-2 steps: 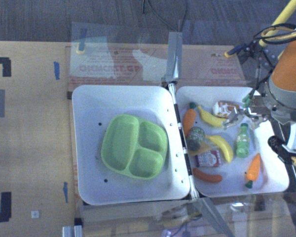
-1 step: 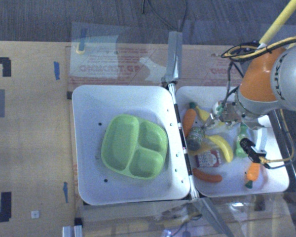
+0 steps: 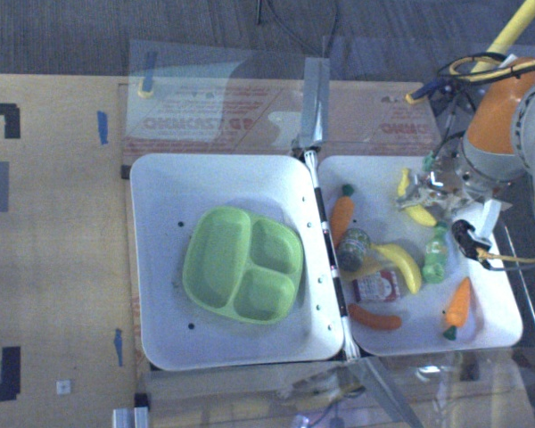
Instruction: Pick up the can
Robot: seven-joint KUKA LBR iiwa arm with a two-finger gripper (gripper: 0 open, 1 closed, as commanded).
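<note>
The can (image 3: 377, 286), with a red and white label, lies on its side in the lower middle of the right bin (image 3: 499, 328). A yellow banana (image 3: 401, 261) lies against its upper right side and a red sausage (image 3: 374, 319) lies just below it. My gripper (image 3: 425, 194) hangs over the bin's upper right part, well up and to the right of the can and apart from it. It is directly above a small yellow item (image 3: 420, 215).
The right bin also holds a carrot (image 3: 341, 217) by the left wall, a grey round object (image 3: 353, 246), a green bottle (image 3: 435, 259) and a second carrot (image 3: 458, 306). A green divided plate (image 3: 242, 264) lies in the left bin (image 3: 160, 194).
</note>
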